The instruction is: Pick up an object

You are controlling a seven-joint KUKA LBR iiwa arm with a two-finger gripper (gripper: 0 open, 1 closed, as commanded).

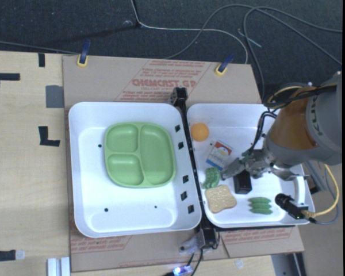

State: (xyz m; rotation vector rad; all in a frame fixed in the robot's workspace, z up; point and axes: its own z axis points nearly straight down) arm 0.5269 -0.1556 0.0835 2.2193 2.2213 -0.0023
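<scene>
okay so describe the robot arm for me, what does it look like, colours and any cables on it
The arm is a thick rounded grey body with a wide orange band above the wrist. Below that sits a grey wrist block, ending in a small dark gripper. Thin black cables loop along the band's left side, and a yellow cable curls beneath the arm.

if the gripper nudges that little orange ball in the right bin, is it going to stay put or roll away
It will probably roll: the orange ball looks round and smooth and sits on the flat floor of the right bin, touching nothing. It is near the bin's left wall, so that side would likely stop it. It looks small, so probably light.
</scene>
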